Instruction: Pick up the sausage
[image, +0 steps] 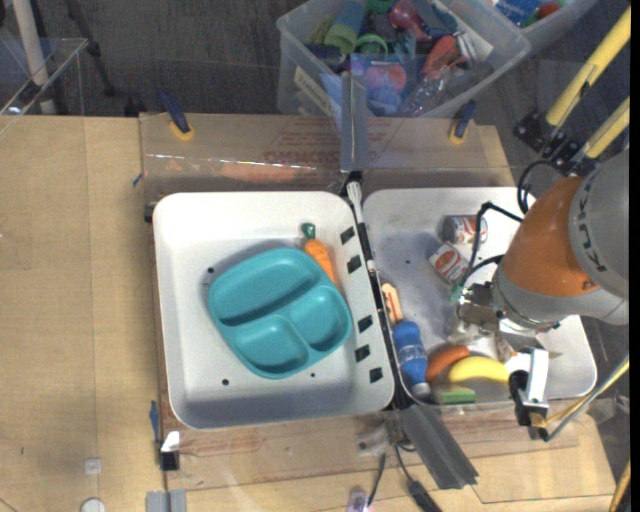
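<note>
**benchbot:** Zero progress on the grab as far as I can see. Sausage (391, 301), I think, is that small orange-pink thing lying loose right against the divider (367, 300), in the right bin (400, 215)

**kk_iiwa:** What's the hand (500, 335) doing?

**benchbot:** It's low over the same bin, well away from the divider, over by the banana (478, 371). Can't tell if it's open or closed, the orange wrist covers it

**kk_iiwa:** So everything's left?

**benchbot:** Yep, reach, grip, lift. Honestly the sausage is tiny and blurry, could be misreading it
</note>
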